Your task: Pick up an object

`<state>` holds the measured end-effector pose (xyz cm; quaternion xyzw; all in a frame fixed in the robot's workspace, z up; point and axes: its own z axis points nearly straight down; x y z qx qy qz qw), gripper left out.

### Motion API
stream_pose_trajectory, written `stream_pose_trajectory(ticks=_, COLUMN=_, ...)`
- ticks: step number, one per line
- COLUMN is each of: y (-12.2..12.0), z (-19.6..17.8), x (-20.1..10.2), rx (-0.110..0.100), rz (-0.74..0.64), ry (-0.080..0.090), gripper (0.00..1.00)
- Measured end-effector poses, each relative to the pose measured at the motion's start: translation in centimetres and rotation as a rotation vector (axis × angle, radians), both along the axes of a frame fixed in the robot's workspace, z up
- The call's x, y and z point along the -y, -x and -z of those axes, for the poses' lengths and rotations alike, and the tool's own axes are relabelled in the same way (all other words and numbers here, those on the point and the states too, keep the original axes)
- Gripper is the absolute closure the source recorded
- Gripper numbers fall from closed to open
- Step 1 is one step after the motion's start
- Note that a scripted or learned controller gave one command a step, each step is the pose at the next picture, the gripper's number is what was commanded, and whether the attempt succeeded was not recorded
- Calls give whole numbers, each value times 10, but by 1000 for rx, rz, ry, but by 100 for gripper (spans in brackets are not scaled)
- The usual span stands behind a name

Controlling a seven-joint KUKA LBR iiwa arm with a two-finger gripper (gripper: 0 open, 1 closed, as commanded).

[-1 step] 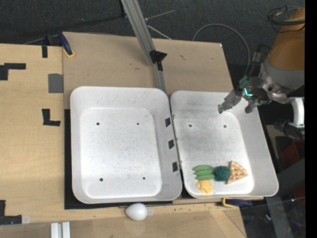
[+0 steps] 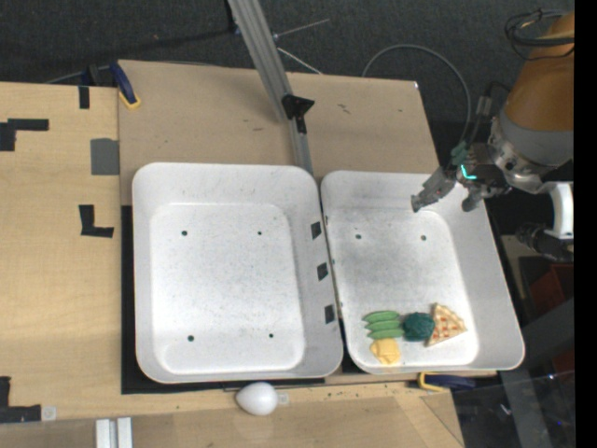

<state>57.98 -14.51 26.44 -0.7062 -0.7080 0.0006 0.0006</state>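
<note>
The toys sit bunched well below the gripper [image 2: 448,192], in the near corner of the right bin [image 2: 485,250]: a green pea pod [image 2: 381,322], a dark green piece [image 2: 418,325], a pizza slice [image 2: 447,325] and a yellow piece [image 2: 385,350], touching one another. The gripper hangs over that bin's far edge, its fingers spread apart and holding nothing. Bare white floor lies between it and the toys.

Shallow white plastic left bin [image 2: 149,250] beside right bin [image 2: 485,278]; slanted grey metal pole [image 2: 266,54] above; white egg-shaped object [image 2: 256,399] on wooden bench [image 2: 56,278] at front
</note>
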Motion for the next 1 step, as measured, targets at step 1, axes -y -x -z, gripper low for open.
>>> stream_pose_trajectory(ticks=1, y=4, z=45, x=-5, rx=-4, rz=1, ry=0, gripper=0)
